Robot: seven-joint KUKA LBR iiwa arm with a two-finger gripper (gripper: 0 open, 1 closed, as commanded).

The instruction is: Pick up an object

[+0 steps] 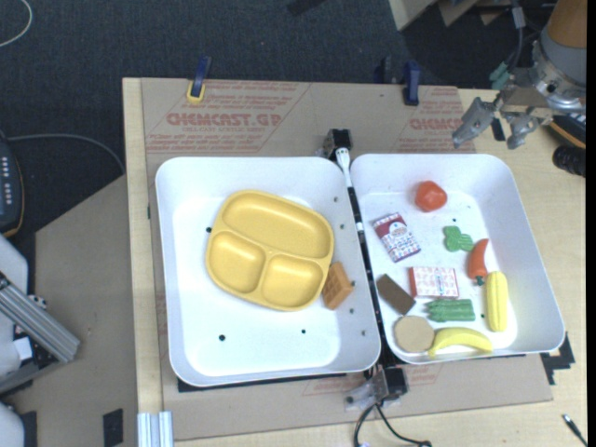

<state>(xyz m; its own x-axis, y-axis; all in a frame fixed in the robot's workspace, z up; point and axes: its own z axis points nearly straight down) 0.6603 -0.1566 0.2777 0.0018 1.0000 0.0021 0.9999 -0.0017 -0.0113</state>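
**Hovering beyond the right bin's far corner**

Hanging splayed and holding nothing, metal two-finger gripper (494,124) above the cardboard-covered bench (279,110), just outside the far right rim of the right shallow white bin (531,250). Lying down-left from it, well inside that bin: round red plastic tomato (430,196), nearest of the pieces, no long axis to align with. Sitting on flat bare white floor, clear room all round, green toy piece (456,239) near.

A robotics lab: a board-topped bench (279,110) held by clamps (196,80), two white bins (177,250) of toy food, loose cables (391,422), dark carpet (93,26).
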